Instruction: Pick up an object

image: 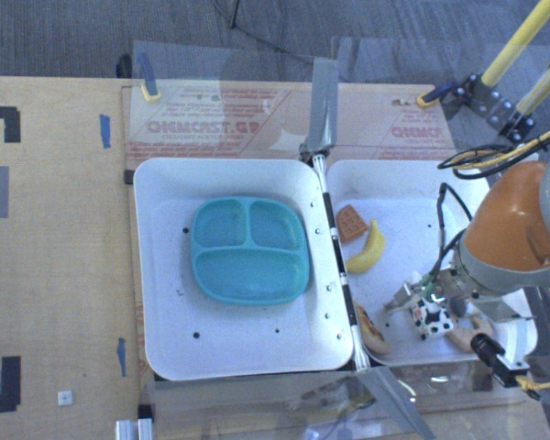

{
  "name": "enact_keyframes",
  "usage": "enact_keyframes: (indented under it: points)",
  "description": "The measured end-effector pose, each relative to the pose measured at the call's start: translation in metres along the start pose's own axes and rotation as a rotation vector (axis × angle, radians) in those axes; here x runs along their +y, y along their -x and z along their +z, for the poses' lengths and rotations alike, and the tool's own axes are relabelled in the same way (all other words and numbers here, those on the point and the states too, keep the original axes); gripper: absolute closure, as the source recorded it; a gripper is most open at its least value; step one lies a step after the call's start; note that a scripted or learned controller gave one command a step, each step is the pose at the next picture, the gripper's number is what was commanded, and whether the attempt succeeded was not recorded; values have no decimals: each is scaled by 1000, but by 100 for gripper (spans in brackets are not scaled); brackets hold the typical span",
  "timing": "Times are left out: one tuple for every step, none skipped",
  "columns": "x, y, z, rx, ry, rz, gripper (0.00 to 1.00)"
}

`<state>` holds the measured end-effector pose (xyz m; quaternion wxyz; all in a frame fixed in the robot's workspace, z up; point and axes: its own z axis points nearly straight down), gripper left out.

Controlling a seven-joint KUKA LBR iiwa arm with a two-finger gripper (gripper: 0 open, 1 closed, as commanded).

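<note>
In the camera view, the gripper [428, 302] sits low in the right bin [399, 214], at the frame's lower right; whether it is released or clenched I cannot tell. A small black-and-white object [434, 319] lies right at it. A banana [368, 249] and a brown waffle-like piece [350, 222] lie near the divider. The left bin [160, 246] holds a teal divided plate [249, 250]. Both bins rest on a wooden bench [55, 246]; grey floor shows along the top.
</note>
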<state>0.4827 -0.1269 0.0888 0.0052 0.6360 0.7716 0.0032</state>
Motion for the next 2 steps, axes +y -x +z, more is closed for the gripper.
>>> enact_keyframes:
  points:
    - [0, 4, -10, -6, 4, 7, 100]
    - [59, -54, -121, 1, -12, 245, 100]
